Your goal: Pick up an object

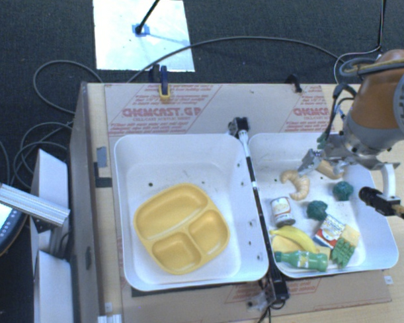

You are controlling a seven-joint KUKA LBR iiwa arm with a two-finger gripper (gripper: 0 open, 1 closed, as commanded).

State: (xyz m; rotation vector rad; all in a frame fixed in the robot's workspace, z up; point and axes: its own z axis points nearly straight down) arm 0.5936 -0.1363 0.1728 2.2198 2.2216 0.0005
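Nothing is lifted yet: the gripper (319,159) hangs low beside the croissant (297,183), its jaws seemingly apart and empty.

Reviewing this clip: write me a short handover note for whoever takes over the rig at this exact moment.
Tool: low over the back of the right bin, by the croissant. Nothing seen held.
Right bin contents: croissant near the back, two teal pieces mid-bin, small can by the divider, banana, green bottle and a red-and-white packet along the front.
Left bin: a yellow divided tray.
Done: arm is in position over the right bin.
Left: grasp one object and lift it. The croissant looks like the nearest candidate.
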